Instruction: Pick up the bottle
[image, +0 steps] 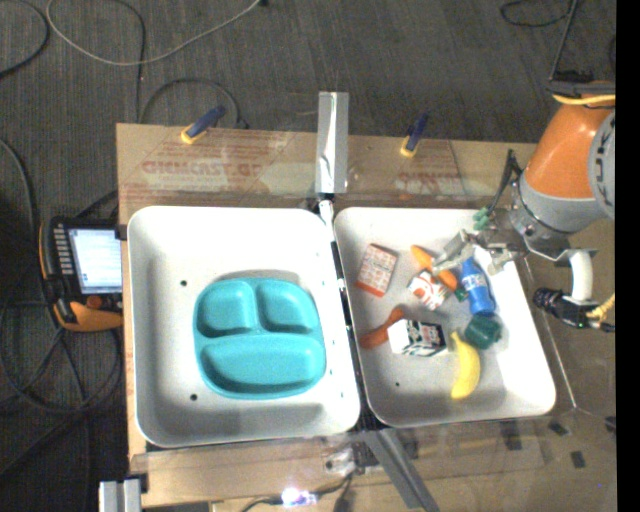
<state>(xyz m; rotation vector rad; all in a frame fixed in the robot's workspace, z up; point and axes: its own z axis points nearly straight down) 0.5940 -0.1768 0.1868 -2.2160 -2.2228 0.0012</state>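
Hanging low over the right bin (415, 395), toward its 2 o'clock corner: end effector (478, 248), metal tip pointing toward 8 o'clock. Cannot tell whether wide or narrow, as the blur of metal and glare hides the opening. Nothing visibly held.

Just at 6 o'clock of the tip: the bottle (480, 293), lying on its side near the bin's 3 o'clock wall.

Likely trouble, judged from the crowding:
- Closing on the wrong thing. Orange piece (424, 257) and red-and-white packet (428, 292) sit close at 9 o'clock of the bottle, and a dark green lump (483, 331) touches or nearly touches its 6 o'clock end.
- Rolling away under a glancing touch, given the round body lying flat.
- Nudging the banana (463, 368), at 6 o'clock of the green lump, if the bottle gets pushed downward.
- Striking the bin wall at 3 o'clock, with little room on that side.

As for looks: blue body, pale label band across the middle, whitish top end pointing toward 11 o'clock. Probably smooth, slippery plastic. Too small to read any print.
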